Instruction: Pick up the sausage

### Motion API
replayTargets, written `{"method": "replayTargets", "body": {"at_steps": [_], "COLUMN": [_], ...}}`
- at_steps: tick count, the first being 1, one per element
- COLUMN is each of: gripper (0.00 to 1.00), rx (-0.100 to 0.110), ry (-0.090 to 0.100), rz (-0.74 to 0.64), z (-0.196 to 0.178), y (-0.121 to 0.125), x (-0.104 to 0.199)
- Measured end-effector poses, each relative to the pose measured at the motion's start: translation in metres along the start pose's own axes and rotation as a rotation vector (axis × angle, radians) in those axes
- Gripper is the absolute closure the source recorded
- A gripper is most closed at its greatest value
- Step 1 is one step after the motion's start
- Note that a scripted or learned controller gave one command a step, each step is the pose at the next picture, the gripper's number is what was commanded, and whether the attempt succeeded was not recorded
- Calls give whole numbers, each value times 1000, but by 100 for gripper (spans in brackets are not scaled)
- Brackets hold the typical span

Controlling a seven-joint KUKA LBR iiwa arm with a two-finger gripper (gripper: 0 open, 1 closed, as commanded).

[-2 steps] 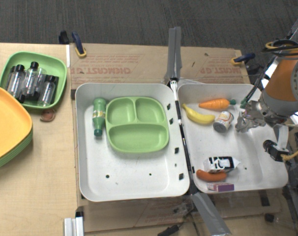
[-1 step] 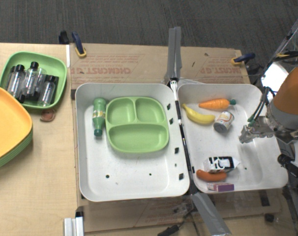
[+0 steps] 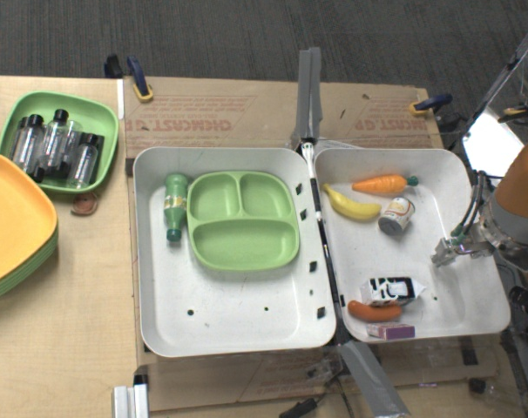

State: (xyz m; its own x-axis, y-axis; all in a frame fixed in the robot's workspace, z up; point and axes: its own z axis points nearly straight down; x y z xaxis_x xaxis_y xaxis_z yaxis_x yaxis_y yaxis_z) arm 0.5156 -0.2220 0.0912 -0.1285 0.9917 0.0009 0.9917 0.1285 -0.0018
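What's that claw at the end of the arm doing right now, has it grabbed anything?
Gripper: at the right bin's right side, with nothing between its fingers; open or closed cannot be told. The sausage lies apart from it, near the bin's front edge.

Left bin [image 3: 159,320]: green divided plate [image 3: 243,219], green bottle [image 3: 175,205] beside it. Right bin [image 3: 451,307]: banana [image 3: 349,204], carrot [image 3: 383,183], small can [image 3: 396,215], black-and-white carton [image 3: 392,289]. On bench: green tray of dark vials [image 3: 58,139], stacked yellow plates [image 3: 16,229].
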Motion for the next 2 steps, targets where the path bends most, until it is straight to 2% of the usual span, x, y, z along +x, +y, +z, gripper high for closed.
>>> {"method": "replayTargets", "body": {"at_steps": [1,2], "gripper": [100,100], "rx": [-1,0], "ry": [-3,-2], "rz": [220,567], "z": [0,-20], "y": [100,88], "x": [19,0]}}
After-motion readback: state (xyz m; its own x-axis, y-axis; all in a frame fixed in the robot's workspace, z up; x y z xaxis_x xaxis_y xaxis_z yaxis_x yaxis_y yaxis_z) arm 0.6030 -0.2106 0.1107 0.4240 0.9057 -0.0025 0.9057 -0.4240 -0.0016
